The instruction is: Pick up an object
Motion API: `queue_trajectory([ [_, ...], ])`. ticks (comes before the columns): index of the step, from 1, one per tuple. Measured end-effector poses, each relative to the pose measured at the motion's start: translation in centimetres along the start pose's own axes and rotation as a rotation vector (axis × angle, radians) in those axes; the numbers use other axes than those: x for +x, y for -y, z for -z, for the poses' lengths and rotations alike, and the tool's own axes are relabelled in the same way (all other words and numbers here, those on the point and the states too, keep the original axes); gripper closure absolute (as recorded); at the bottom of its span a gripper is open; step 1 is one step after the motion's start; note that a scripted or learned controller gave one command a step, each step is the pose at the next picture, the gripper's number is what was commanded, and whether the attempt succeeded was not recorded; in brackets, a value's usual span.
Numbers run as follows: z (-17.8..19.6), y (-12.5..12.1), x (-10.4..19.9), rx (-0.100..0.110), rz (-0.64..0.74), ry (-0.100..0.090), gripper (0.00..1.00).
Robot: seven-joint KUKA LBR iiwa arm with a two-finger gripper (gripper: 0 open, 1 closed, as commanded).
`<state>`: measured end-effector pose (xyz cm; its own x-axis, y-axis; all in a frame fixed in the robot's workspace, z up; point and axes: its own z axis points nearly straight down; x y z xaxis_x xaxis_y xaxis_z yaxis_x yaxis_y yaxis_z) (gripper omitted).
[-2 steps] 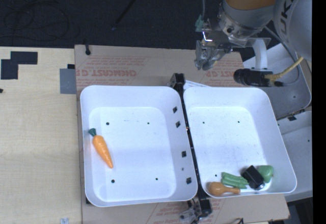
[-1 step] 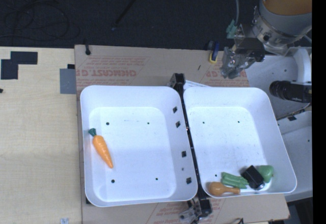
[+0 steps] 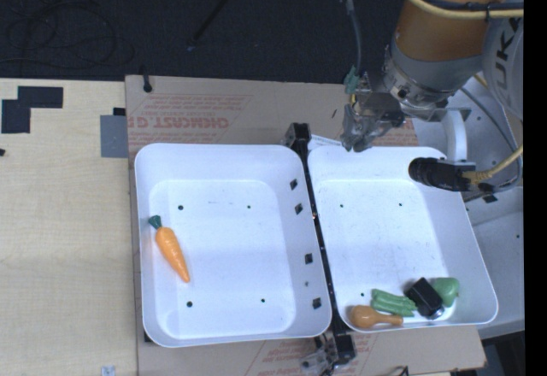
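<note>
Probably light, stiff and slick, the toy carrot (image 3: 173,253) wants gripping across its orange middle; the pincer (image 3: 357,139) hangs high, state unreadable.

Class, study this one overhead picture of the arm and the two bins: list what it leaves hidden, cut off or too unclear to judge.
1. The gripper, camera view: small and dark above the far rim of the right bin; nothing can be made out between its tips.
2. The green piece: partly covered by the black block, so its shape is unclear.
3. The arm: cut off by the top edge.
</note>
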<state>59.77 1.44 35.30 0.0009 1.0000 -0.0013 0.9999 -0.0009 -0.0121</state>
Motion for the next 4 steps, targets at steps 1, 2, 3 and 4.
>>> queue_trajectory([
  [1, 19.5, -0.4, 5.0, -0.028, 0.006, -0.003, 1.00],
  [2, 4.8, -4.5, 5.6, 0.006, 0.001, 0.001, 1.00],
  [3, 5.7, -1.1, 9.3, -0.006, 0.005, -0.001, 1.00],
  [4, 8.7, -1.2, 17.9, -0.012, 0.009, -0.004, 1.00],
])
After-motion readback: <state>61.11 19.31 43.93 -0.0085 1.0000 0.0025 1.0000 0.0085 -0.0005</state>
